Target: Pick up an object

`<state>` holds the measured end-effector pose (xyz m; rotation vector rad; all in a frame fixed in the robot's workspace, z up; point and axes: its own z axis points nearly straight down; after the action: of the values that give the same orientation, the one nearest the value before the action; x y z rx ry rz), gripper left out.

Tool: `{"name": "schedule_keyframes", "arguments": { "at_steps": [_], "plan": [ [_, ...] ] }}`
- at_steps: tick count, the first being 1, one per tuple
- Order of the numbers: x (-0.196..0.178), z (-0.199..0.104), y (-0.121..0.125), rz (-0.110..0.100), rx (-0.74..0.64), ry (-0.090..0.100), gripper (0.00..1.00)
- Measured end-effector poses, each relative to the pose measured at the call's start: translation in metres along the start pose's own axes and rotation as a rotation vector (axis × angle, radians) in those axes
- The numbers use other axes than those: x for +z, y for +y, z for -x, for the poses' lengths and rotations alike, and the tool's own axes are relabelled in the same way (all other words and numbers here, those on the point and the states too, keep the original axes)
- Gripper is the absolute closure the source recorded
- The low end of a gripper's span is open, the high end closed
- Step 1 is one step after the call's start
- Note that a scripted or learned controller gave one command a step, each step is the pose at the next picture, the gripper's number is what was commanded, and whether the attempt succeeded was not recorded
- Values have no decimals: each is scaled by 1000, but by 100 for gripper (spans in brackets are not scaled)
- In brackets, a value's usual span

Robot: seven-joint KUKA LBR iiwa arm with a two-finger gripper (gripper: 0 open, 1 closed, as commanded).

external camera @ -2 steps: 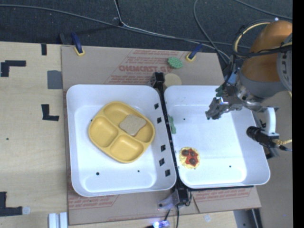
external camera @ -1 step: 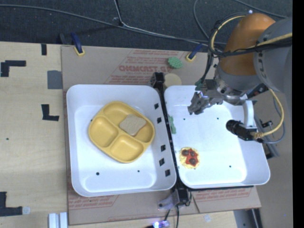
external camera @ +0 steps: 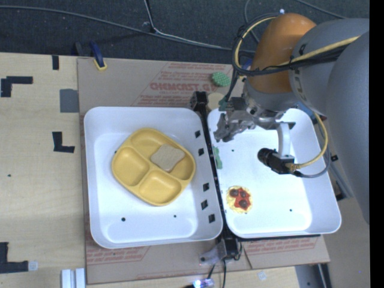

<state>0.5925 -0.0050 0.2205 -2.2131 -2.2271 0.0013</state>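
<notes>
Your pincer (external camera: 223, 132) hangs at the right bin's (external camera: 318, 218) left wall; you cannot tell how it stands. The small pizza (external camera: 239, 199) lies at its 5 o'clock, near that wall, open floor rightward.

Two shallow white bins (external camera: 99, 179), smooth plastic with a soft sheen. Yellow divided plate (external camera: 153, 167), semi-glossy plastic; on it a tan slice (external camera: 167, 156), rough and matt like bread. Beneath, plain brown cardboard (external camera: 156, 83), matt, printed in red, on a pale wood-grain surface (external camera: 36, 179). Glossy orange band (external camera: 279, 44) and smooth grey casing on the arm; dull metal at the tool (external camera: 225, 131). Dark, coarse carpet-like floor (external camera: 90, 11) beyond.
</notes>
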Motion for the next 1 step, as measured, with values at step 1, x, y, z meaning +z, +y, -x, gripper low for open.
{"name": "schedule_keyframes", "arguments": {
  "at_steps": [1],
  "plan": [
    [11,-54,7,0,0,0,100]
  ]
}}
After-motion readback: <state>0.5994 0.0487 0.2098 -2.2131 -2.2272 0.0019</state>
